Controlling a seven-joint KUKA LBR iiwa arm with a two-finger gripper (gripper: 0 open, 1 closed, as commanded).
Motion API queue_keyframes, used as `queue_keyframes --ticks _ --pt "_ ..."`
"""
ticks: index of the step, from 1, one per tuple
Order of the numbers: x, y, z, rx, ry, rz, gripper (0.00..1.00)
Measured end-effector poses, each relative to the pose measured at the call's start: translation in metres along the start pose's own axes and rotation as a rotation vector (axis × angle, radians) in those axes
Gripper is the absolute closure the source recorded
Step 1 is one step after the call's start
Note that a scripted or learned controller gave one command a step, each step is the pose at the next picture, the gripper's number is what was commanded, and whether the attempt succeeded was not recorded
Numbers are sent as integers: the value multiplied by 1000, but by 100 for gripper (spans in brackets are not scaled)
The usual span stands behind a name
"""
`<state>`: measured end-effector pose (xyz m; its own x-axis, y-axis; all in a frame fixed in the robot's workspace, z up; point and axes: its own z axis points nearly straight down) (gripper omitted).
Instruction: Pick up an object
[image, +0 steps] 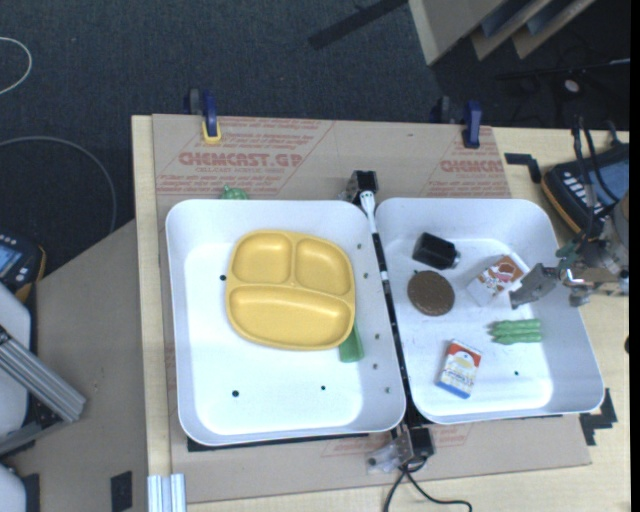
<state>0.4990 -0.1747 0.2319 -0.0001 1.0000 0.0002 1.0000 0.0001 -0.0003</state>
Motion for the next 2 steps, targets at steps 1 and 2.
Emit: queue_keyframes --ticks 1,2 --pt "0 1 -11 -3 -2 -1 100" --pt "63 1 19 5 4 -6 100"
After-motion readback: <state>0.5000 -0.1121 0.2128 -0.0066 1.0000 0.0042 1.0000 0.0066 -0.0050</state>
